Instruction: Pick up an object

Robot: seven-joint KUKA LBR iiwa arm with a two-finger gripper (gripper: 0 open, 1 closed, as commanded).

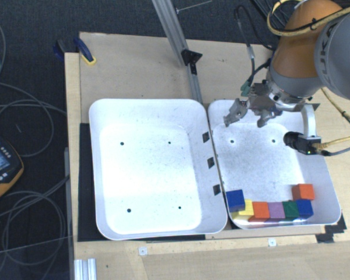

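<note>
Blocks line the near wall of the right bin (321, 174), under the slanted camera.
The left bin (146, 107) sits beside it on the tabletop (134, 57). The claw (249, 116) hangs open, gripping nothing, over the right bin's far end, well apart from the blue block (235, 199), orange block (303, 191) and purple block (276, 210).

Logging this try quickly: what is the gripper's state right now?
Gripper: open, nothing between its fingers, over the far end of the right bin, away from the blocks.
</note>
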